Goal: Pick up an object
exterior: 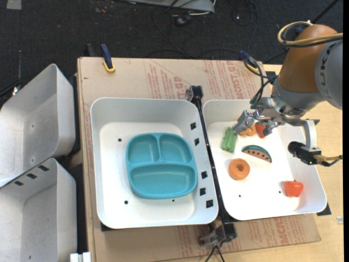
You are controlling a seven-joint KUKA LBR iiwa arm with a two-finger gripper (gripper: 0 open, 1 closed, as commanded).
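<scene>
Black clamp [218,234] sits nearest, at the counter's [136,72] front edge, where the two bins meet. All positions below are called off the orange ring [239,168], which lies flat on the floor of the right bin [272,215].

Pincer [253,123] is up-bin from the ring, toward the far wall and a touch to the right. Right under it are two small bits, one orange [249,130] and one red [262,130]. They're tucked so close to the tip I can't tell if either is gripped or just lying there. Pincer wide or narrow: can't tell from this angle.

Other pickables:
- Green piece [229,141] is just beyond the ring, slightly left, close beside the pincer, lying lengthwise.
- Watermelon slice [257,153] is just beyond the ring to the right, between ring and pincer, apart from both.
- Red-orange piece [293,188] is right of the ring and nearer the cam, well apart from the pincer, near the bin's front right corner.

Count: 1 ring, 1 green, 1 slice, 1 red-orange, plus 2 small bits = 6 items in the right bin. Left of the ring, in the left bin [109,105], there's 1 teal plate [161,165] w/ 3 compartments.

Arm [311,64] comes in from the right, beyond the ring. Its orange band is high and the grey wrist is bent down and leftward, so the tip hangs over the far part of the right bin.
</scene>
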